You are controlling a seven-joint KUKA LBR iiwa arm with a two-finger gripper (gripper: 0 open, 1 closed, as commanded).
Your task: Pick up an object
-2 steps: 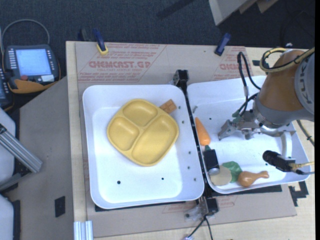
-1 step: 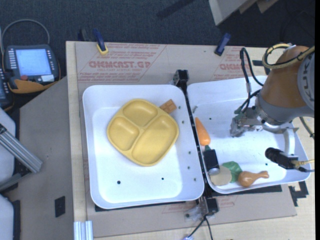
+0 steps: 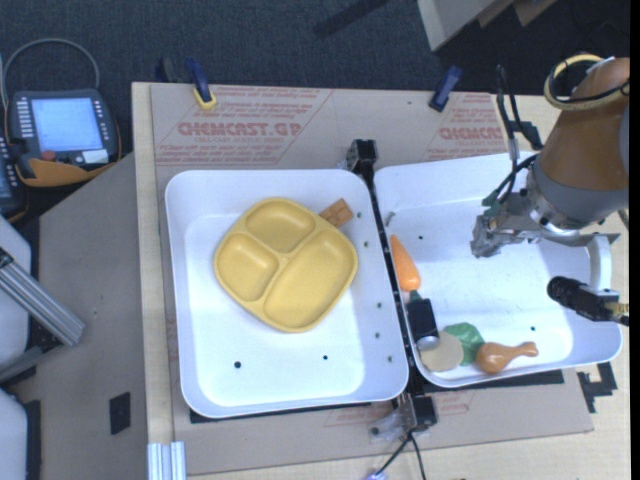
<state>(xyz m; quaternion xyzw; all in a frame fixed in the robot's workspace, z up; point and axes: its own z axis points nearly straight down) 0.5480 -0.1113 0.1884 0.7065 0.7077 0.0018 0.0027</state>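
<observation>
Objects for picking are lying in both bins. Scanning from the left of the frame: the left bin is holding a yellow divided plate at its centre, with a small orange-brown block touching the plate's upper right edge. At centre right, the right bin is holding an orange carrot along its left wall, and below it a black block, a beige disc, a green piece and a tan drumstick clustered near the lower rim. The gripper is hovering at the right of the frame, above bare bin floor and carrying nothing; its finger spacing is too small to judge. The approach step is in hand. The next move is requiring a shift toward one item, then a descent over it.
</observation>
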